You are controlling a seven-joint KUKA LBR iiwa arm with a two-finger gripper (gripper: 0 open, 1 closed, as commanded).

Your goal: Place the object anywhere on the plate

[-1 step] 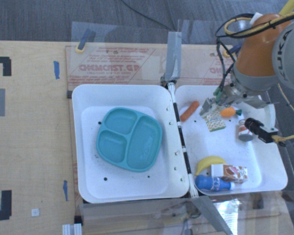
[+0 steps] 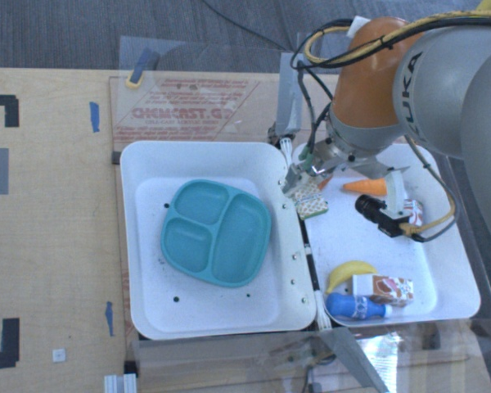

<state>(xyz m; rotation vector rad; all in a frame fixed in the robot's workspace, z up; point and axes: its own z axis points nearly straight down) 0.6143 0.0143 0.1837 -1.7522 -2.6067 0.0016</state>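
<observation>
We see our end effector [image 2: 304,177] at the right bin's ten o'clock corner, apparently pinching a small patterned packet [image 2: 312,202], though we cannot tell for sure. The teal divided plate [image 2: 216,232] lies at nine o'clock; a weak pinch could drop the packet on the bin wall.

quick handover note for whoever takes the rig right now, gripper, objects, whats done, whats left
Gripper: low over the right white bin, at its left wall, just above a small patterned green-and-white packet; whether it grips is unclear.
Teal three-compartment plastic plate: in the left white bin, nothing on it.
Also in the right bin: orange carrot, yellow banana, blue bottle, small carton.
Done: nothing placed yet.
Left: secure an object, carry it left, set it on the plate.
</observation>
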